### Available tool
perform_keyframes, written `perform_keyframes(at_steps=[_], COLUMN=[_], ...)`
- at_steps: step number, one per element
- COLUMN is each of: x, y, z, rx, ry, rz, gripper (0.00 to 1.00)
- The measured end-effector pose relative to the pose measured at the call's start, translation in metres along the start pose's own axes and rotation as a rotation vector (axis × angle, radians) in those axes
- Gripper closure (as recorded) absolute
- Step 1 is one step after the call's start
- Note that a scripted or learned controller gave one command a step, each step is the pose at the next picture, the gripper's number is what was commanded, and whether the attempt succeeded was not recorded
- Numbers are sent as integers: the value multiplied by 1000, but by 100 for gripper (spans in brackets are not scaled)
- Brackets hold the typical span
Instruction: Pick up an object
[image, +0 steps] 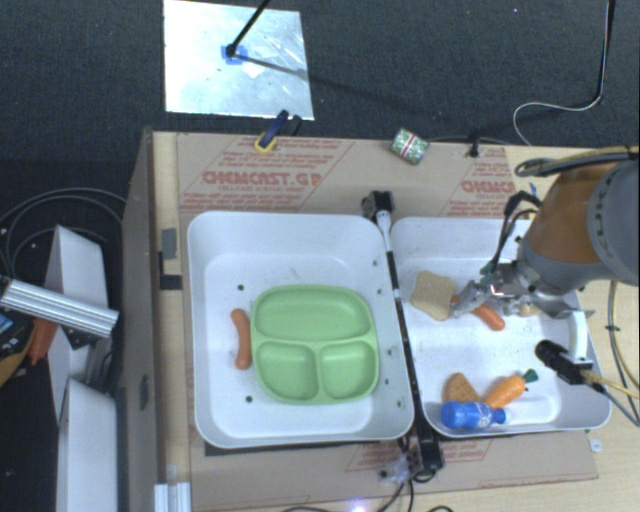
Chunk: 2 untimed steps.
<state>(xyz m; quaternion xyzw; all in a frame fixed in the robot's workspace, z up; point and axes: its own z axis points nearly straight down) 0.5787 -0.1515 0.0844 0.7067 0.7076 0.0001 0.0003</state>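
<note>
Sausage (489, 318) — small and orange-red — lies in the right bin (560, 410), at three o'clock of the bread slice (434, 294); gripper (478, 297) sits just above it — open or closed, I cannot tell

The cardboard sheet (300, 170) under the bins bears red print reading roughly "CHEMCAST GP", repeated at right, partly hidden.

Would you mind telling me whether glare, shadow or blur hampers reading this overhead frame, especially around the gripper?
In the camera view, light is even and soft, with only faint shadows inside the right bin; the silver sheet on the floor shows bright glare; the gripper is small and slightly blurred, so its fingers cannot be read against the orange piece beside it; the green plate is sharp.
</note>
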Motion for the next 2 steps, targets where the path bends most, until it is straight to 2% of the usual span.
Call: perform_keyframes(at_steps=[1,2], x=[0,84], y=[1,14], z=[-11,-101], rx=[-3,-4], ry=[0,1], rz=[-1,-4], gripper=[100,100])
